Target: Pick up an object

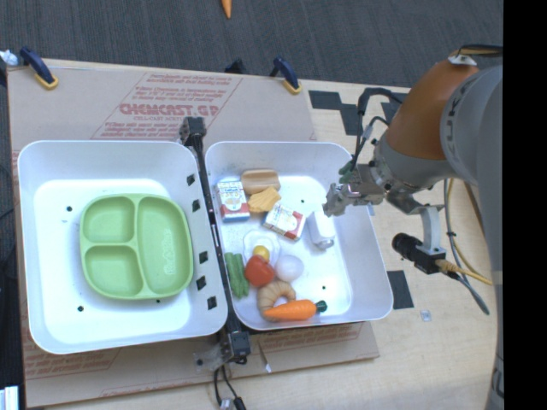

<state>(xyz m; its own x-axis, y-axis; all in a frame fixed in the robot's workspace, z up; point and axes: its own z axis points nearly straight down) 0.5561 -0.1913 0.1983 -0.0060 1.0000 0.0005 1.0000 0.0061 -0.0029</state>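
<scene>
Cardboard-covered bench [171,101] on dark carpet [128,11]; two white bins [34,229]; gripper [323,229], jaw state unclear.

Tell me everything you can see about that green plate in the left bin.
The green plate is a pale lime tray with rounded corners, plastic by the look of it, smooth and slightly glossy. Raised ridges split it into three compartments: two smaller ones on its left side, one long one on its right. It lies flat, right way up and turned slightly askew, roughly in the middle of the left white bin. Only the bin floor touches it.
</scene>
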